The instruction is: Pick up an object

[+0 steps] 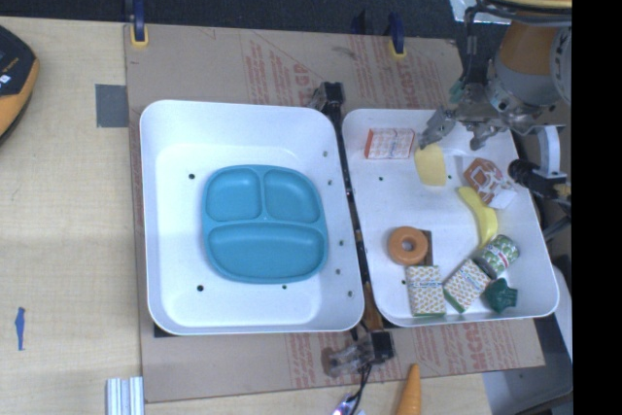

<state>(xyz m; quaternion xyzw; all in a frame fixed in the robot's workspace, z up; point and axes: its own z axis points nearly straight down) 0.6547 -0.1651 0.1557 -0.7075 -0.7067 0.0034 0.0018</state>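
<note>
Currently pincer (450, 123) hovering over right bin (381, 292) far edge, just above yellow block (431, 165); finger state — cannot tell. Block lying near red box (390, 143). Judging it light, spongy, squashing under grip. Take across short sides, mid-height.

The grey arm (530, 34) reaches in over the right bin's (389, 301) far edge, its gripper (457, 123) pointing down, fingers seemingly spread apart.
</note>
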